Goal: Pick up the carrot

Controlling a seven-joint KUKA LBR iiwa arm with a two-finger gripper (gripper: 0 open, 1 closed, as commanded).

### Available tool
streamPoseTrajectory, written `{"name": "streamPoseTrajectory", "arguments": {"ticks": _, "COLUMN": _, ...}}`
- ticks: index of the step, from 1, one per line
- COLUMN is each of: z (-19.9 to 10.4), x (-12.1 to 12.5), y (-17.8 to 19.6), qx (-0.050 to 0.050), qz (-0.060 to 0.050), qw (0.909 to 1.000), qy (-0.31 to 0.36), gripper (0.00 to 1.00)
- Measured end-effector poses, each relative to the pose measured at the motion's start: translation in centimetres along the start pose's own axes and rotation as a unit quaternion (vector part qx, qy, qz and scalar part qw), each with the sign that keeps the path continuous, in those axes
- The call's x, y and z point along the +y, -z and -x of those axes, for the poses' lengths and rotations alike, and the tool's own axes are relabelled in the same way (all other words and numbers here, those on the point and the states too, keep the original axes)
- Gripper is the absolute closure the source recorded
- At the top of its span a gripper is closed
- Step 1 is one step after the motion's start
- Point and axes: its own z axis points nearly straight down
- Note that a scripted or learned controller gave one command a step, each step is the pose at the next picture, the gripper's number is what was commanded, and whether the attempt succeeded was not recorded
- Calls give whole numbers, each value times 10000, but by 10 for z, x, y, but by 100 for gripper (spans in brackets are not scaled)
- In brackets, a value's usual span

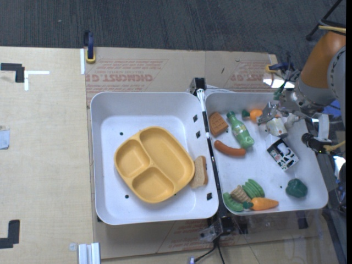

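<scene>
Camera view, from above, showed the small orange carrot [264,204] lying at the near edge of the right white bin [313,175], touching a green ridged vegetable [253,188]. Well apart from it, the grey arm's gripper [273,118] hung over the far part of that bin beside a green bottle [240,129]; whether it was clenched or released I could not tell. A yellow divided plate [154,164] sat in the left white bin [104,164].

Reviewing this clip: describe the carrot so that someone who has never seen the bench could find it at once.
Look at the right bin, the one without the yellow divided plate. Along its near edge lies a cluster of small toy foods; the carrot is the orange tapered piece at the cluster's right end. Its neighbours there are green, and the reddish sausage lies farther up the bin.
</scene>
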Motion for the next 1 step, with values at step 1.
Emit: {"name": "streamPoseTrajectory", "arguments": {"ticks": 1, "z": 1, "x": 12, "y": -10, "qx": 51, "qz": -172, "qw": 9998, "qy": -7, "gripper": 0}}
